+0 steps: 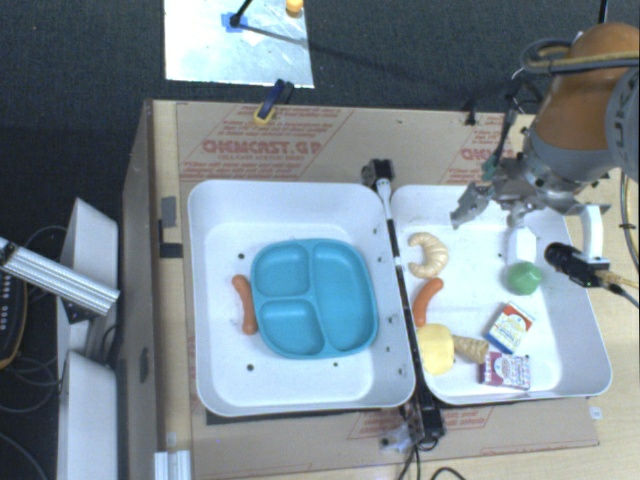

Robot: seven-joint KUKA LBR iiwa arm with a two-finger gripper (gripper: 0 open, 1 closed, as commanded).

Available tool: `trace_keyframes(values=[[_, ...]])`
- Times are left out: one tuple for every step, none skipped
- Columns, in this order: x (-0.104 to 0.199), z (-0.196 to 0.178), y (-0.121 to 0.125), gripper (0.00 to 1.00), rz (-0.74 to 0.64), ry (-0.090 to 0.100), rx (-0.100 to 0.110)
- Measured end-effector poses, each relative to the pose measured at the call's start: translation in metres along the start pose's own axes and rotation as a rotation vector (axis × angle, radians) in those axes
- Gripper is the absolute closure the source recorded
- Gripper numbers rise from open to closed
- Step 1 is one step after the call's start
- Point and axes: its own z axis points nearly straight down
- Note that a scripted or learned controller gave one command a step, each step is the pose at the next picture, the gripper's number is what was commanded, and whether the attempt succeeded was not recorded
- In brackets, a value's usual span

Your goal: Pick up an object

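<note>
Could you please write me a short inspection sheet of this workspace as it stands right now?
Surface: two white bins side by side on a board marked Chemcast; left bin, right bin.
Job's things: in the right bin, a croissant, an orange sausage, a green ball, a yellow piece, two small cartons.
Clutter: a blue divided plate in the left bin, a second sausage beside it.
Grippers: gripper hangs over the right bin's far edge, nothing seen between its fingers.
Cables: dark leads at the left edge.
Surroundings: dark carpet, a shiny sheet beyond the bench.
</note>
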Motion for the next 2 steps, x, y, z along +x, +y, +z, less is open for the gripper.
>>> trace_keyframes(values=[[0.014, 0.078, 0.013, 0.00, -0.001, 0.000, 0.002], [-0.013, 0.139, -0.046, 0.00, 0.002, 0.000, 0.002]])
